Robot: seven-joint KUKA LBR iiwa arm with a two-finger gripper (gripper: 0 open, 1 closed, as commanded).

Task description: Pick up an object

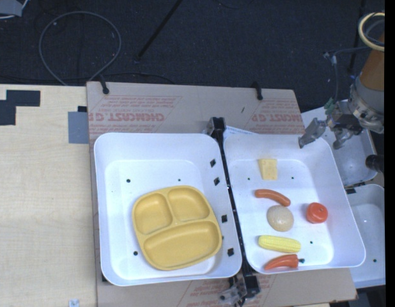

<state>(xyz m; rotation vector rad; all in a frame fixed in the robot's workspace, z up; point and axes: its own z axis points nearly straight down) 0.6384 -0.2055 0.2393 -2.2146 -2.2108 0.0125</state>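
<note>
1. The left bin (114, 171) is smooth white plastic with rounded corners. A glossy yellow tray (177, 228) with three compartments lies in it, turned at an angle, toward the bin's near right corner.
2. Brown cardboard (146, 110) with red reversed print lies under both bins; its far edge shows behind them.
3. The right bin (325, 171) is the same white plastic and holds six toy foods. A pale yellow cheese block (268, 168) sits near the far edge. A red-orange sausage (272, 197) lies at the middle, a cream round ball (280, 218) just beside it on the near side, perhaps touching; what the ball is I cannot tell.
4. A bumpy yellow corn cob (279, 243) and a red pepper (282, 262) lie along the near edge, the pepper closest to it. A round red tomato (317, 212) sits toward the right edge.
5. The gripper (328, 133) hovers over the right bin's far right corner, its two grey fingers (310, 133) spread wide with nothing between them. The arm is cut off at the view's right, the orange band only partly seen.
</note>
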